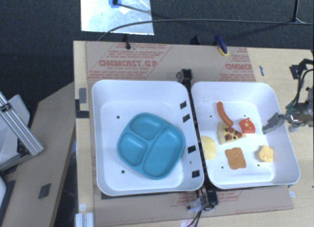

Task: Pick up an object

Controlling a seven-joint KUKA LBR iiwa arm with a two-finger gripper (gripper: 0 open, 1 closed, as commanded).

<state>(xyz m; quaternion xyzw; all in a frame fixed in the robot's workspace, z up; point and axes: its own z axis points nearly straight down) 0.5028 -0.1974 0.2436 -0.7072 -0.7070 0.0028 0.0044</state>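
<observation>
Seen from above at a slant, a bench holds two shallow white bins side by side on a sheet of printed brown cardboard (147, 59).

The left bin (105, 123) holds one thing: a blue plate with three sections (150, 145), lying flat near the middle and turned at an angle.

The right bin (284, 164) holds the small toy foods, any of which could be the object to pick up. An orange-red sausage (224, 113) lies slantwise toward the back. Just in front of it sit a red piece (247, 126) and a pizza slice with dark toppings (230, 134), close together, perhaps touching. A pale yellow round piece (208, 147) lies against the bin's left wall. A brown waffle-like square (236, 158) and a small yellow lump (266, 153) lie apart from each other toward the front.

The gripper (273, 122) reaches in over the right bin's right rim, low and angled toward the foods, probably lined up for a grab. It is small and blurred, so I cannot tell how its tips are set, and nothing can be seen held in it. The red piece and the yellow lump lie nearest to it.
</observation>
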